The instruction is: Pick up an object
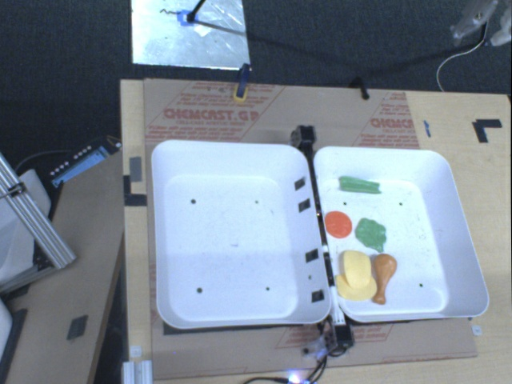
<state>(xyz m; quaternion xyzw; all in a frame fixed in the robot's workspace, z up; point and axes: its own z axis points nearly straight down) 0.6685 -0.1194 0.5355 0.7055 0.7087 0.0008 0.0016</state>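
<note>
Lying nearest the camera, in the right bin's [458,214] near-left part: a brown drumstick [381,278] and a yellow chunk [356,276], touching side by side. Running the drumstick's long axis near-to-far, leaning slightly, with the thick rounded end pointing away from the camera and the thin end pointing toward the near rim. Sitting just beyond those two: a green leafy piece [370,233], with an orange-red disc [338,224] just to its left (close, but whether touching is hard to tell). Stretching farther back, apart from the rest: a long green pod [359,186], long axis running across the bin, left to right. Adjoining on the left: the left bin [172,174]. Hanging blurred at the upper right corner, well apart from both bins: the gripper [482,13], too smeared to tell how wide it is.
</note>
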